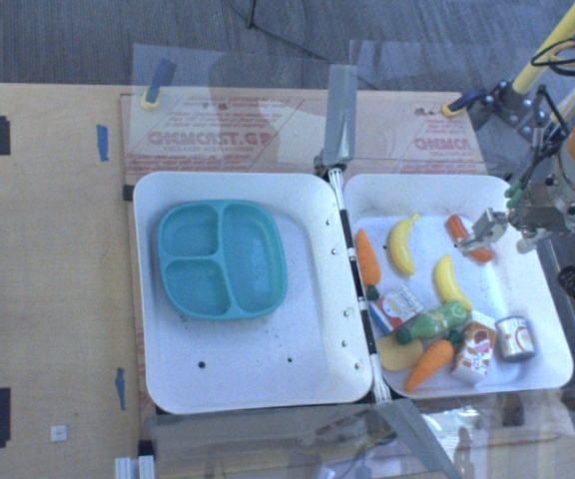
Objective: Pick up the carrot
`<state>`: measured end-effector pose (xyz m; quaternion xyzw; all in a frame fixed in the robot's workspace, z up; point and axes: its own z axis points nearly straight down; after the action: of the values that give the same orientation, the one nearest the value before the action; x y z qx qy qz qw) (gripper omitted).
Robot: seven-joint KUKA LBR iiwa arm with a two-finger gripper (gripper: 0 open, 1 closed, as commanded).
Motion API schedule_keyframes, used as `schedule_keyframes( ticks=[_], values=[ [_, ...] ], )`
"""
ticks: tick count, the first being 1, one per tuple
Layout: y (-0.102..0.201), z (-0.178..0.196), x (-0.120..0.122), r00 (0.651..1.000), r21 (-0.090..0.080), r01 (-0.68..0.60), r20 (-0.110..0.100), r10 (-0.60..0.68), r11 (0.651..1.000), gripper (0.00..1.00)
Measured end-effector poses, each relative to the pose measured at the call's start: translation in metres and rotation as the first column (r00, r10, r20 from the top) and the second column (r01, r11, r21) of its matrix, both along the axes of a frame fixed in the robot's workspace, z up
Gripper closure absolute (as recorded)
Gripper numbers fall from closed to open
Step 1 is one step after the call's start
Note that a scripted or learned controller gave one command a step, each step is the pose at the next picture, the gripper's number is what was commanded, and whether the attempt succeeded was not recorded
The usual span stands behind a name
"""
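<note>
Fingers of the gripper (489,230) look parted, nothing between them, poised over a red-orange piece (464,238) in the right bin (552,307). The left bin (307,367) bears a teal divided plate (222,259), likely the drop spot. One carrot (429,363) lies at the near edge, wedged among a carton (476,352) and other toys, so access is tight. A second orange carrot-like piece (367,256) lies along the divider wall.

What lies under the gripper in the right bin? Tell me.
Under the gripper lies an orange-red toy on the floor of the right bin. Its middle is covered, so its full shape is unclear. The carrot lies apart, near the front wall.
</note>
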<state>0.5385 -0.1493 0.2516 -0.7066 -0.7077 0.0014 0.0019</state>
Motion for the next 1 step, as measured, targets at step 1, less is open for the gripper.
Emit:
schedule_keyframes(
  ticks=[1],
  values=[
    [0.0136,-0.0718,-0.0311,0.917,0.003,-0.399,0.002,0.399,0.917,0.0]
  ],
)
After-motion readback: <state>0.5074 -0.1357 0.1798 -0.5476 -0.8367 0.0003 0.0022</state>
